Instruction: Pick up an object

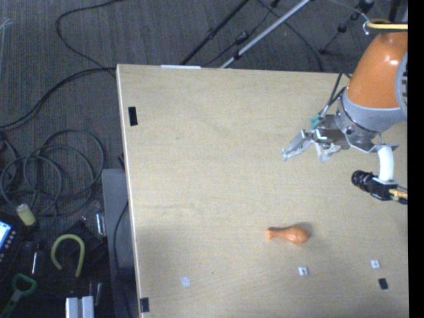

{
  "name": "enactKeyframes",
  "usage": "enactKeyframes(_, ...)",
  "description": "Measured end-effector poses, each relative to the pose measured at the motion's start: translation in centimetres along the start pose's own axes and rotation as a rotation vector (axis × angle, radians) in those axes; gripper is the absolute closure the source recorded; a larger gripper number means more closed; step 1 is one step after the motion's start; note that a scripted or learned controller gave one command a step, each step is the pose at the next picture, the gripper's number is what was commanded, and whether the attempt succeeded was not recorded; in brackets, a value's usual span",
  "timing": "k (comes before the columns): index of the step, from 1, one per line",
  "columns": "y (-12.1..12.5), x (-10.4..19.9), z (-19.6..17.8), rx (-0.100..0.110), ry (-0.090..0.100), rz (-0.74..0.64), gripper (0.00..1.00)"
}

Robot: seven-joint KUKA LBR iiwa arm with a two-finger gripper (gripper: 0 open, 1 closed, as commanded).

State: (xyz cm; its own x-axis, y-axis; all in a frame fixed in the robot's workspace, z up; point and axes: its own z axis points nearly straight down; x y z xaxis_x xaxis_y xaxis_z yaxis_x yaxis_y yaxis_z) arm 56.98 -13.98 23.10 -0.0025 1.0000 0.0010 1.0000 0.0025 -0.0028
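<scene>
While the tool (306,146) hangs over the right half of the counter (199,158), its fingers look slightly spread with nothing between them. The orange pear-shaped object (289,234) lies well apart, nearer the camera and slightly left. Long axis runs left-right, narrow neck pointing left.

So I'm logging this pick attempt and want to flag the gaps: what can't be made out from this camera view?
- Gripper: its fingers are small and blurred, so their state is unclear.
- Arm: cut off by the right edge above the orange band.
- Orange object: too blurred to identify; it lies apart from the gripper.
- Small marks on the tabletop: too small to read.
</scene>
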Motion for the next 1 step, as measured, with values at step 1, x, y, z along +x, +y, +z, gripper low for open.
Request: enactKeyframes(1, 4.03, -7.53, 5.75, -0.001, -0.003, -0.067, 0.00)
